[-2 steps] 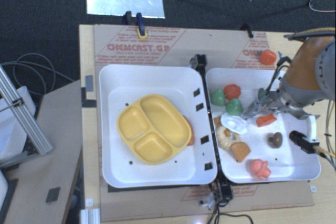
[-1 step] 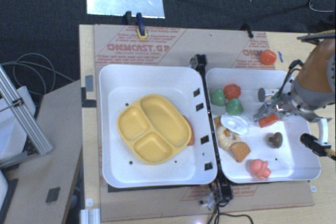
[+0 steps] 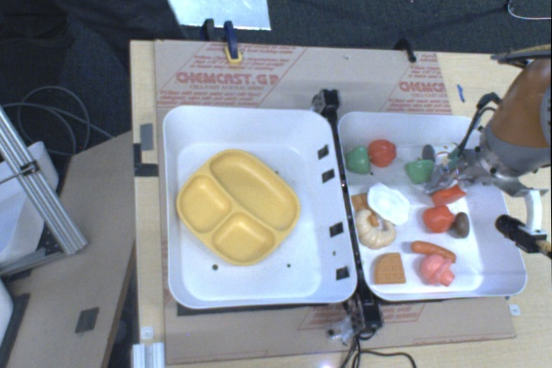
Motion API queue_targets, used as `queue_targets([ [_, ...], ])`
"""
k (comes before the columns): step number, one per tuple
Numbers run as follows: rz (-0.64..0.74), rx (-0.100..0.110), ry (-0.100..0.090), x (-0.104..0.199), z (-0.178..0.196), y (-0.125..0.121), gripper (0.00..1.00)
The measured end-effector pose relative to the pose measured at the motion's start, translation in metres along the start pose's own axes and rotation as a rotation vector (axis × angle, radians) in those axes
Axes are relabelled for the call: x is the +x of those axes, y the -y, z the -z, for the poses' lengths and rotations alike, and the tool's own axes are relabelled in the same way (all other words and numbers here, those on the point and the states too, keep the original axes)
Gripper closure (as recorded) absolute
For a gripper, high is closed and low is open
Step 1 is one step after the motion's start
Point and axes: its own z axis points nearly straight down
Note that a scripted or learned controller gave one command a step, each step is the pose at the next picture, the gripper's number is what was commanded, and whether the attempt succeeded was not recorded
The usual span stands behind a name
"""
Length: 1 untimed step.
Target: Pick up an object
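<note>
The right bin (image 3: 509, 271) holds several toy foods. Among them are a green pepper (image 3: 358, 159), a red tomato (image 3: 382, 152), a green piece (image 3: 419, 171), a white piece (image 3: 389, 203), a ringed pastry (image 3: 376, 229), a tan cracker (image 3: 390, 269), a red block (image 3: 438, 220), an orange carrot (image 3: 433, 250) and a pink piece (image 3: 437, 271). My gripper (image 3: 442, 179) is low in this bin near its right side. It sits just right of the green piece and directly over an orange-red piece (image 3: 449, 195). I see nothing clearly held.
The left bin (image 3: 190, 271) carries a yellow divided plate (image 3: 238, 206). A dark brown piece (image 3: 461, 225) lies beside the red block. The grey and orange arm (image 3: 522, 125) reaches in over the right bin's far right wall. Black clips (image 3: 328, 176) line the divider between the bins.
</note>
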Motion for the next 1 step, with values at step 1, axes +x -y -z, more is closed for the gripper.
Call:
queue_targets([
  [1, 0.014, -0.006, -0.005, 0.1096, 0.0893, -0.0294, 1.00],
])
